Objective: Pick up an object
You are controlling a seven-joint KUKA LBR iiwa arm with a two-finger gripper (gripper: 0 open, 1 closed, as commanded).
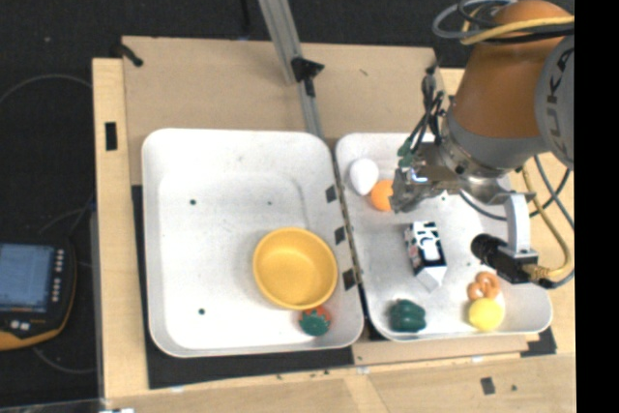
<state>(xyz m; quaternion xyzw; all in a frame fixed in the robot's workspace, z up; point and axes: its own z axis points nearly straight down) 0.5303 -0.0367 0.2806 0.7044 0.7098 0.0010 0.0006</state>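
Robotics lab, plywood bench, two white bins, teach pendant

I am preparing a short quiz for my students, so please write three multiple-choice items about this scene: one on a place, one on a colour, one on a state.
1. Where is the bowl?
A. left bin
B. right bin
C. bench

2. What colour is the ball beside the orange ball?
A. blue
B. white
C. black

3. How does the bowl stand?
A. upside down
B. on its side
C. upright, opening up

Answers:
1. A: it sits in the left bin, near the front.
2. B: it is white, at the right bin's far left.
3. C: its hollow inside faces up.
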